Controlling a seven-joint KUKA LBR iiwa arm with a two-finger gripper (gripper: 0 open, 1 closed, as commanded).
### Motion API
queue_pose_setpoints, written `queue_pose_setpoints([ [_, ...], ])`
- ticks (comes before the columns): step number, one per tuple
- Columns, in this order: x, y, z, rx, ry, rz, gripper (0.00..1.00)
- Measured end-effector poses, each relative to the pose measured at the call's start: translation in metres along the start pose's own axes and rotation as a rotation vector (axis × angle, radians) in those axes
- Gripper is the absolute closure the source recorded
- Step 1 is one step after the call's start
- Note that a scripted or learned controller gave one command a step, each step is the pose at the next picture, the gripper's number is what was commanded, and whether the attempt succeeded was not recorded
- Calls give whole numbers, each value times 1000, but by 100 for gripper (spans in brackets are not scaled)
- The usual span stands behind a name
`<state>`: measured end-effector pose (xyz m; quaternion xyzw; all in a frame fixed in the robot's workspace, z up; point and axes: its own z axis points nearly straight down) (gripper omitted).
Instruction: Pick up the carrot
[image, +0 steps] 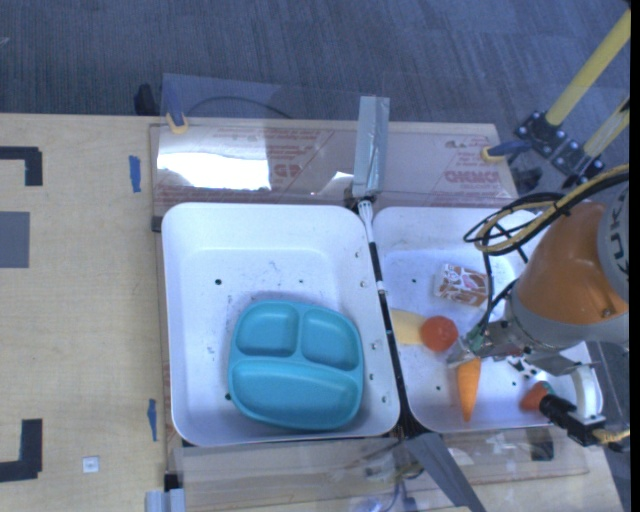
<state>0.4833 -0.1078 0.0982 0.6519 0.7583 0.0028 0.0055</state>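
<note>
**End effector low over the right bin, carrot just below it**

A pale wooden surface (70, 330) carries two shallow white bins side by side, with grey carpet beyond its far edge. In the right bin (420, 250) the grey arm with its orange band (570, 275) reaches in from the right, and the end effector (480, 345) sits low over the bin floor; whether it is wide or narrow cannot be told from here. The carrot (467, 388) lies just nearer the camera than the end effector, its thick end close under it. Just left of the end effector are a tomato (438, 333) and a yellow piece (405, 326). Farther back lies a small wrapped packet (461, 284). Well to the left, the left bin (190, 240) holds a teal divided plate (297, 365).
</note>
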Motion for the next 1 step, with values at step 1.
queue_pose_setpoints([
  [1,66,51,-88,5,6,-88,100],
])
